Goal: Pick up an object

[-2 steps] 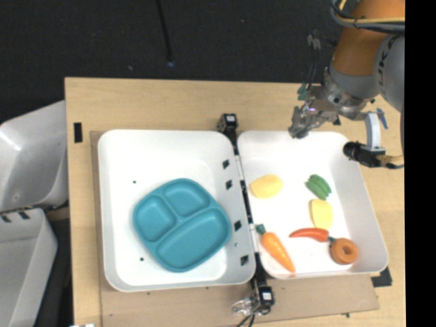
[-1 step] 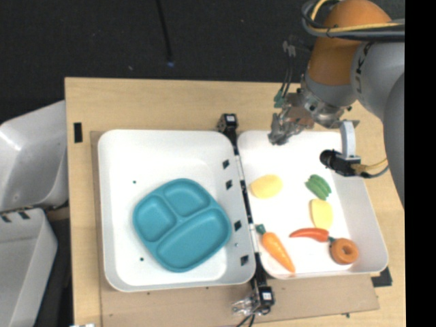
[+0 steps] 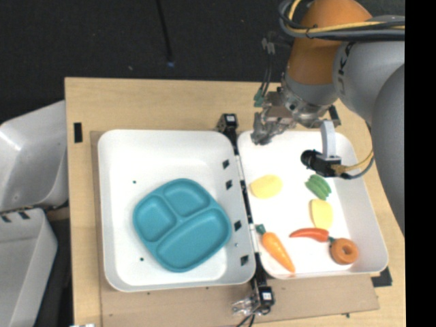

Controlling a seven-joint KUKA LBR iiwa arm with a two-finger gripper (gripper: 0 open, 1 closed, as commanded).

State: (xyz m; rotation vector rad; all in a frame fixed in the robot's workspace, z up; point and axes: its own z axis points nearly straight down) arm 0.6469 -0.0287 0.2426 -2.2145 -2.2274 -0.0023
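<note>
Jaws [image 3: 262, 136]: at right bin's [image 3: 368, 244] far-left corner, too small to tell if apart or together | yellow lemon [image 3: 266, 186] lies just below them, carrot [image 3: 278, 251] farther | arm hides bin's far rim.

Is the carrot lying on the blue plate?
No, the carrot lies in the right bin, while the blue plate sits alone in the left bin.
</note>
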